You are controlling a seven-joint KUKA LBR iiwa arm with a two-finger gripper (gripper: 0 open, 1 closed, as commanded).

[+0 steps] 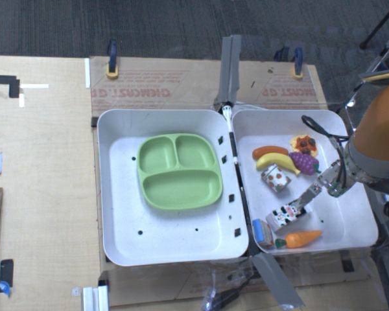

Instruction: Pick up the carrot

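Carrot point(300, 239) lies in the lower part of the right bin point(356, 235), close to that bin's near wall. Its long axis runs almost left to right across the frame, tipped slightly so the right end sits a little higher. The thick end with the green top is at the left, and the orange body tapers to a point toward the right. Just left of the green end lies a small blue and grey item point(260, 232) in the bin's lower left corner.

Above the carrot stands a small black-and-white carton point(282, 216), and the gripper point(301, 204) reaches in from the right, slanting down to the left with its tip at or just above that carton; whether its fingers are apart or together cannot be told here.

Higher in the same bin are a banana point(278, 162), a red sausage-like piece point(270, 151), purple grapes point(305, 162) and a small silver box point(276, 179). The left bin point(117, 193) holds a green divided plate point(179, 171). Both bins sit on the tabletop point(39, 173).
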